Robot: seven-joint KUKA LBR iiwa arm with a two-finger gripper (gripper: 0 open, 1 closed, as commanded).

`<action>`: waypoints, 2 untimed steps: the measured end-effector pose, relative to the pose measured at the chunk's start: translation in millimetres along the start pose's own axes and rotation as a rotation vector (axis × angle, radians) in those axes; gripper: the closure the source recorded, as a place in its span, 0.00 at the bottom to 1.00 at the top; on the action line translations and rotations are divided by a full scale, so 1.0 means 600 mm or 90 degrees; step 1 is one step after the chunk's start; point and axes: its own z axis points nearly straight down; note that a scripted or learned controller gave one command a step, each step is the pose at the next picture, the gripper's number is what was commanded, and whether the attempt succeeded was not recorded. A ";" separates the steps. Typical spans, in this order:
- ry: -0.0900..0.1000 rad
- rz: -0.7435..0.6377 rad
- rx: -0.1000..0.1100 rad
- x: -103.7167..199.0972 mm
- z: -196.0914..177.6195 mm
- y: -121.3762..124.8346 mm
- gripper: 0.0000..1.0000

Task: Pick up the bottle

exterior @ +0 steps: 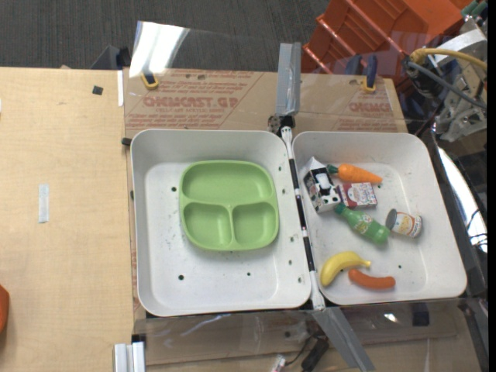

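Note:
A small green bottle (363, 225) lies on its side near the middle of the right bin (434, 169), its cap end pointing up-left toward a small carton. It touches or nearly touches the carton (359, 195) above it and a tin can (404, 223) lies just to its right.
The right bin also holds a carrot (358, 173), a black-and-white carton (322, 188), a banana (342, 266) and a red sausage (372, 280). In the left bin (155, 208) sits a green divided plate (229, 204). Cables and orange equipment (403, 14) crowd the back right.

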 end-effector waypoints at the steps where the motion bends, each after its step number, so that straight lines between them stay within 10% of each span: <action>1: -0.001 0.026 0.001 0.062 0.325 0.034 1.00; 2: 0.000 -0.023 0.000 0.069 0.129 -0.070 1.00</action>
